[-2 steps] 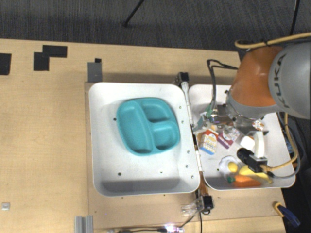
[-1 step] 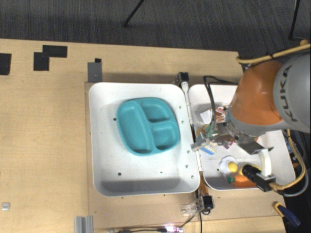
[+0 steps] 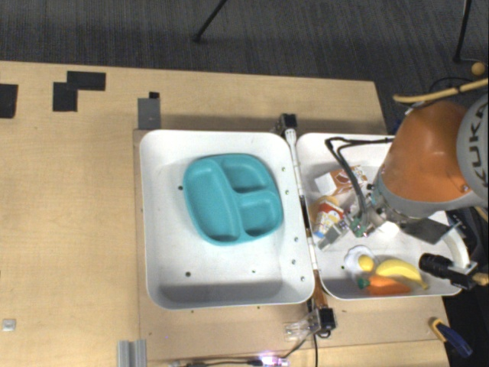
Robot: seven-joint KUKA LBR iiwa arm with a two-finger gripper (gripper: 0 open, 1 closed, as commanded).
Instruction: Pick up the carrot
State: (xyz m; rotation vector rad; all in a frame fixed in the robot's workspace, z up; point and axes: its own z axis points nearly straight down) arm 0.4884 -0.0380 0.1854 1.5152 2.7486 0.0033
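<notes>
Carrot (image 3: 386, 285) lies lengthwise along the right bin's near wall, nearer the camera than claw (image 3: 359, 224); claw opening cannot be told.

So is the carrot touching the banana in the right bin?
Touching. The camera view shows the carrot lying right under the banana by the bin's front wall, edges meeting with no white showing between.

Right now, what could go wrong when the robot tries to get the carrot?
The carrot lies right against the banana, so the gripper might catch the banana instead. The carrot also sits close to the right bin's front wall, which could block the grab. The gripper hangs over other clutter, apart from the carrot.
</notes>
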